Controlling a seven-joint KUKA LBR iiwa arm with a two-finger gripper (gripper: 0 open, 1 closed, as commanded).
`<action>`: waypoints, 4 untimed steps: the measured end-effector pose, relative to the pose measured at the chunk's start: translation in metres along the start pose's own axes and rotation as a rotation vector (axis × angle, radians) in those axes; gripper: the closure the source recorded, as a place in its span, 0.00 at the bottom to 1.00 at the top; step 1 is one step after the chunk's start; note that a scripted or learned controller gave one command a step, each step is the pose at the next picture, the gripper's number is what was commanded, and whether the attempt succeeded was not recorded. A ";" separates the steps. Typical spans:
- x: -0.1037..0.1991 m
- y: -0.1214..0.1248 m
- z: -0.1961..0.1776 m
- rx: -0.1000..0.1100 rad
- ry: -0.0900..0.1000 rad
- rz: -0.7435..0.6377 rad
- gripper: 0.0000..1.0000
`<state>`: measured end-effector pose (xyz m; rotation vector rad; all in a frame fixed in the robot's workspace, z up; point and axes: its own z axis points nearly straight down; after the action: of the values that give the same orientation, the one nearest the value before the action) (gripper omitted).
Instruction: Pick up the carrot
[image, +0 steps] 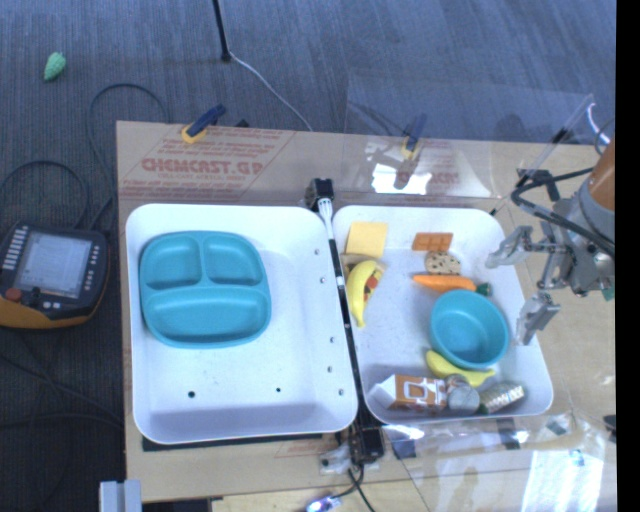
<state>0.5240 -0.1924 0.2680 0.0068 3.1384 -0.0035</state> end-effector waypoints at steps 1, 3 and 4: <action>-0.011 0.079 0.130 -0.007 0.013 -0.011 0.00; -0.060 0.039 0.165 0.001 -0.019 0.224 1.00; -0.055 0.038 0.008 0.001 -0.015 0.338 1.00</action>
<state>0.5793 -0.1546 0.2603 0.5312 3.0778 -0.0040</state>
